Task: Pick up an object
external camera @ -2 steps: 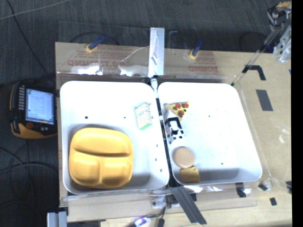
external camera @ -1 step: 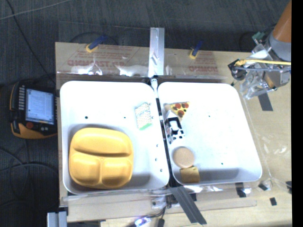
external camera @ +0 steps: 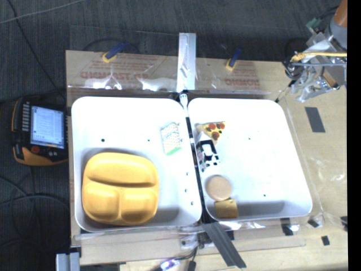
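Sitting off the bench at the far left of the frame, a handheld pendant (external camera: 38, 130) with a lit screen and an orange-and-black casing rests on dark carpet.

Next comes the left bin (external camera: 84, 109), a shallow white tray of smooth plastic with rounded corners. Its lower left holds a large yellow bread-shaped object (external camera: 119, 186), glossy and lumpy, moulded into soft lobes. Toward the bin's upper right lies a small flat packet (external camera: 170, 138), pale with green print, lying apart from the yellow lump.

The right bin (external camera: 271, 151) is of the same white plastic and touches the left bin along the middle. Its things crowd its left edge: a pizza-slice toy (external camera: 213, 129) at the top (yellow with red dots), below it a black-and-white item (external camera: 208, 153) of angular shape, then a round tan disc (external camera: 218, 187), smooth and flat, and a tan block (external camera: 226, 208) just beside the disc at the bin's lower rim.

At the upper right of the frame the gripper (external camera: 312, 72) hangs over the bare bench, outside both bins and well apart from every object. It is a tangle of metal parts and wires, and how its tool stands, wide or closed, cannot be told. Nothing is seen held in it.
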Robot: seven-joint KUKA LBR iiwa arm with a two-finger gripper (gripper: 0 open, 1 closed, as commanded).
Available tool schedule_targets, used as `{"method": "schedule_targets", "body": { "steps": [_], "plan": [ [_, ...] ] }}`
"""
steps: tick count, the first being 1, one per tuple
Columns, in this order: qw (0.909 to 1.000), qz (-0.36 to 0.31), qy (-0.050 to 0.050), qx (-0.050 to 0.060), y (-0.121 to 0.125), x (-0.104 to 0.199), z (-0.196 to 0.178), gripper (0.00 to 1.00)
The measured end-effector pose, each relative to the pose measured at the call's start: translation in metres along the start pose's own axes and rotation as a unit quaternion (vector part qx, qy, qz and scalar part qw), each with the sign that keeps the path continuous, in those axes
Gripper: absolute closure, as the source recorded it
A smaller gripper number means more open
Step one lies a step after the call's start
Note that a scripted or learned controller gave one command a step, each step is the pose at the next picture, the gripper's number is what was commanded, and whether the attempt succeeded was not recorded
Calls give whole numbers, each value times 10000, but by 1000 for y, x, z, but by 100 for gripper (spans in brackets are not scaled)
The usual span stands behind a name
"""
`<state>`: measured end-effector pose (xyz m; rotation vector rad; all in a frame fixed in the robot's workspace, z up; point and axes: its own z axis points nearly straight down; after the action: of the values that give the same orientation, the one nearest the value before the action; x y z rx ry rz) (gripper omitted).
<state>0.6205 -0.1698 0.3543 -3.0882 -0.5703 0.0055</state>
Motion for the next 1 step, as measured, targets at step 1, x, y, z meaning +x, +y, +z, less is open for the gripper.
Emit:
{"method": "schedule_targets", "body": {
  "steps": [1],
  "plan": [
    [9972,751,-5,6,-26,44,45,100]
  ]
}}
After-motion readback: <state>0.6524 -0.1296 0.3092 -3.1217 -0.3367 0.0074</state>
